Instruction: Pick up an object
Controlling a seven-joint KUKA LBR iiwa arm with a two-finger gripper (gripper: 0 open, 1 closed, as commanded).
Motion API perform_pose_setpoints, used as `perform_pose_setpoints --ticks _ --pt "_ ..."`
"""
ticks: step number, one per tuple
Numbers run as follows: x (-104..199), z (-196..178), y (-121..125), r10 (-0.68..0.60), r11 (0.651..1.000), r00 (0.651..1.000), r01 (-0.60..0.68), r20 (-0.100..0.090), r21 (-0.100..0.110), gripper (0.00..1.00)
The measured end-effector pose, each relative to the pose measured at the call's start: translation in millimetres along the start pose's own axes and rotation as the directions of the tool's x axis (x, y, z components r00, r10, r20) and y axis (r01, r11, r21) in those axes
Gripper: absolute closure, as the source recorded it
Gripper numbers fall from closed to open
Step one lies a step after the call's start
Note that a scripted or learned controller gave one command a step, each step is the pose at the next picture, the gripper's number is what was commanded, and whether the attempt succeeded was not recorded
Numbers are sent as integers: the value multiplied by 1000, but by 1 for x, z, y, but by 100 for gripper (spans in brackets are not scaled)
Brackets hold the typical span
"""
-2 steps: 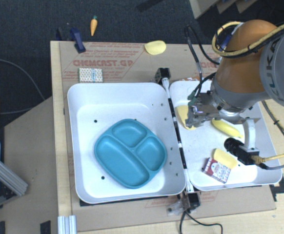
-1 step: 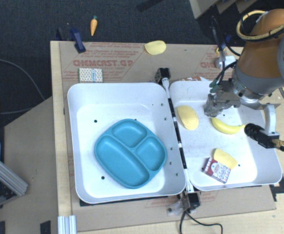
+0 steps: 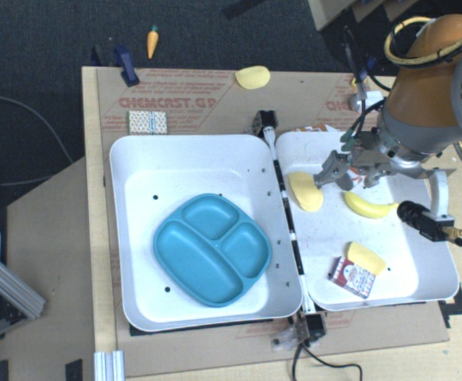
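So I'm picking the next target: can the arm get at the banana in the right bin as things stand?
Probably yes. The banana lies bare on the right bin floor, nothing on top, and the gripper hangs just above it.

The arm [image 3: 421, 94] is grey metal with a bulbous orange band — glossy, at two o'clock — ringed by a yellowish cable. Below it, a dark grey gripper [image 3: 350, 169] with angular metal parts and thin wires.

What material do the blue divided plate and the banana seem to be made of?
The blue divided plate looks like moulded plastic with a smooth, slightly matte finish; its colour is even and its edges are rounded. The banana is probably a plastic toy: uniform yellow, no spots, though this view cannot confirm it.
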State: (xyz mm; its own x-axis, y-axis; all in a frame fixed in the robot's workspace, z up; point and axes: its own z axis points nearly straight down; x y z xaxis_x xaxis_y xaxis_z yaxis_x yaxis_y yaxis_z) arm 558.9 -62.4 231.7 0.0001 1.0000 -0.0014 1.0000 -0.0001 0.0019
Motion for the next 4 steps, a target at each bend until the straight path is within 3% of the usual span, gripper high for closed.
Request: perform_pose_setpoints --ticks 1,2,3,4 --pt "-46 -16 38 0 1000 1000 0 0 -1 0" --pt "-106 50 107 1 1000 1000 -1 1 2 0" --pt "-99 117 92 -1 1000 1000 1 -2 3 0" --pt "-107 147 80 0 1000 1000 0 -2 4 0"
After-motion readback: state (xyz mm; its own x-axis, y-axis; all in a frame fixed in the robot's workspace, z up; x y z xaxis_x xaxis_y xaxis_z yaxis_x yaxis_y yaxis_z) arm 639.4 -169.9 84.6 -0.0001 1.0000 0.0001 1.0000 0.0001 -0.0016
